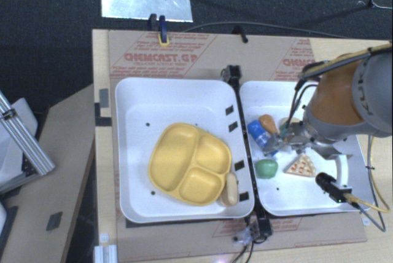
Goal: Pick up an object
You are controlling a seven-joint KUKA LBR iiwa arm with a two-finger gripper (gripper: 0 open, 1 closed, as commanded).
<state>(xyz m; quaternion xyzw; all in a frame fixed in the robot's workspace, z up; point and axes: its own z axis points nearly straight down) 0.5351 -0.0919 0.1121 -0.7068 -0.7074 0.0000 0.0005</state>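
Tray (184, 162) in left bin (138, 108), toys right.

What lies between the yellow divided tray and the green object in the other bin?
In the camera view, the tan oval piece beside the yellow tray, then the bins' adjoining walls, then the green object.

A robotics lab: a KUKA arm (344, 96) over two white bins (132, 133) on a bench (184, 53)
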